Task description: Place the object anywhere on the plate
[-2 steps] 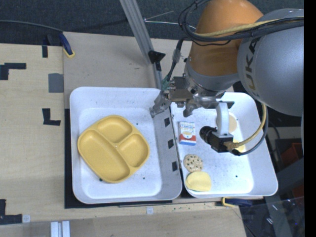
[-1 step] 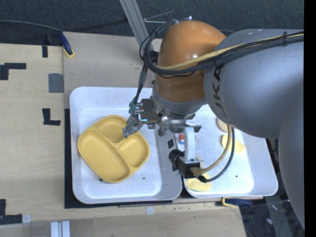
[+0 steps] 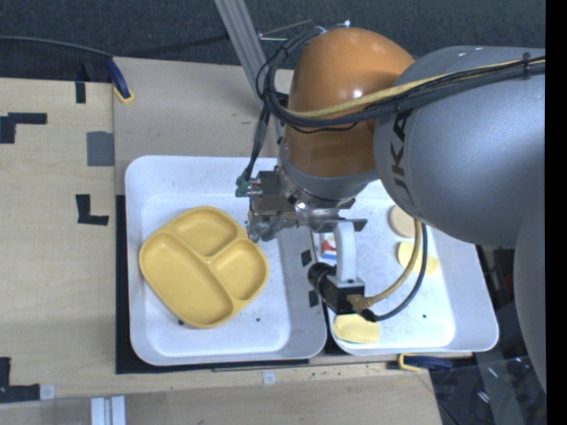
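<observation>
Camera view: gripper [image 3: 261,220] hangs at the plate's [image 3: 199,268] 2 o'clock rim.

Plate is mustard-yellow, smooth matt plastic, rounded, with three compartments divided by raised ridges; it lies flat in the left bin [image 3: 142,173], a shallow white tray with rounded corners; grey arm [image 3: 469,140] with a glossy orange dome [image 3: 341,87] covers the seam between bins; whether the gripper is spread or closed cannot be told, nor whether anything sits in it; right bin [image 3: 465,326] holds the loose things: a flat pale-yellow piece [image 3: 357,328] at its 7 o'clock corner, a second yellow piece [image 3: 407,255] near centre, a tan round disc [image 3: 400,222] just above that at 12 o'clock, a small red-and-blue item [image 3: 329,248] at 9 o'clock, partly hidden; which of these is the task's object cannot be told.
</observation>
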You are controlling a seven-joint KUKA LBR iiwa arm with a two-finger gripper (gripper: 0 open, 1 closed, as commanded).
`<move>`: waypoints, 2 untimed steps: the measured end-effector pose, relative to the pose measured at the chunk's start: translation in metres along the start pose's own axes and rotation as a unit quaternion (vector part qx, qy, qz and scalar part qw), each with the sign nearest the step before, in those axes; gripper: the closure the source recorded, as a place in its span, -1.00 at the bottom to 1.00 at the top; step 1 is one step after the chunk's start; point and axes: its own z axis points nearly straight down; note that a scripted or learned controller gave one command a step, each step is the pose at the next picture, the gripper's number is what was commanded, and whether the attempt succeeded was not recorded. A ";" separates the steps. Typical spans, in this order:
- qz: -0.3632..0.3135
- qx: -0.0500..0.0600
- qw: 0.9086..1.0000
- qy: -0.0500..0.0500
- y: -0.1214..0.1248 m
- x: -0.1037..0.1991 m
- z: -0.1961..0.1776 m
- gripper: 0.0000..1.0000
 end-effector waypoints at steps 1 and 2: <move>0.000 0.000 1.000 -0.001 0.000 0.000 0.000 -1.00; 0.002 -0.001 1.000 -0.001 0.030 0.004 0.029 -1.00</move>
